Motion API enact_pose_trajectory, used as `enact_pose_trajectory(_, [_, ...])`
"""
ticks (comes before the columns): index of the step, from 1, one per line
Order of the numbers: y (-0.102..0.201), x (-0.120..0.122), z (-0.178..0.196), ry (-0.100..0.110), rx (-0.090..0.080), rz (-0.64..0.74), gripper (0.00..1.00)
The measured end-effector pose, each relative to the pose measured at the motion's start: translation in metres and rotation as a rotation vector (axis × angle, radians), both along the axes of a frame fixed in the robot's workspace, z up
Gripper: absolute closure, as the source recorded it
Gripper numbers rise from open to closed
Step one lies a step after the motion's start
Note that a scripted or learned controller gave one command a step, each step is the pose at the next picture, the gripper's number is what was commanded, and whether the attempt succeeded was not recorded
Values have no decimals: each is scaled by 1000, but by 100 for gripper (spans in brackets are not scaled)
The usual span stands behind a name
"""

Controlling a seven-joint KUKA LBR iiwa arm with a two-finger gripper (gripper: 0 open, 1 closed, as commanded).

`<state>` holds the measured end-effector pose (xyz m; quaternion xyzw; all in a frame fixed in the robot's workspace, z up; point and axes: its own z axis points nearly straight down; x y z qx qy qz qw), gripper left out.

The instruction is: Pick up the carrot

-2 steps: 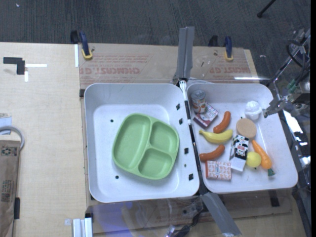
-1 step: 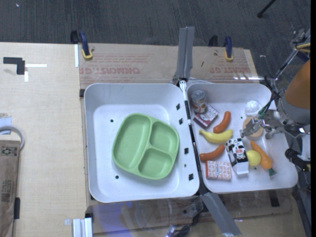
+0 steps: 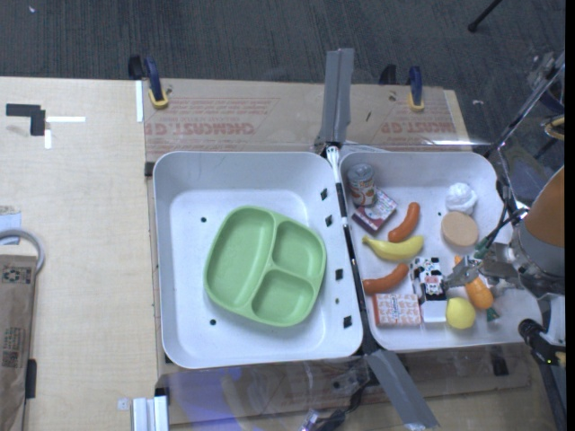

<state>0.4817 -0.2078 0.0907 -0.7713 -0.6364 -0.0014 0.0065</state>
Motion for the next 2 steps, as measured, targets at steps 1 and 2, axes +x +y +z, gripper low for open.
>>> enact_pose_trajectory(1, [-2, 1, 9, -3, -6, -4, 100])
enact_pose_trajectory(2, [56, -4, 99, -4, -12, -34, 100])
